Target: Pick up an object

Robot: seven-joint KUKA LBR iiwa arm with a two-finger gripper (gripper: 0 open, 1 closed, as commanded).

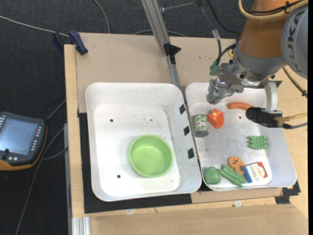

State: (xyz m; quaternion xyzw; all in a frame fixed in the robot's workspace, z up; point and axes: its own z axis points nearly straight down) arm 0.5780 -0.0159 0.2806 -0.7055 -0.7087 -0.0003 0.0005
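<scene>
My gripper [215, 95] hangs over the far left part of the right bin [281, 155], above and just behind a red-orange pepper [215, 119]. Nothing shows between its fingers. A small green-labelled can [199, 125] lies left of the pepper by the bin's left wall. An orange carrot-like piece [238, 105] lies to the gripper's right. Further forward are a green ridged toy [257, 142], a pretzel [235, 163], a red and white packet [257, 172], a green pod [232, 176] and a green lump [212, 176].
The left bin [105, 106] holds a lime green bowl [150, 155] near its front. A metal pole [156, 23] slants up behind the bins. A black cable fitting [261, 116] hangs from the arm over the right bin. A handheld pendant [19, 141] sits off the bench at left.
</scene>
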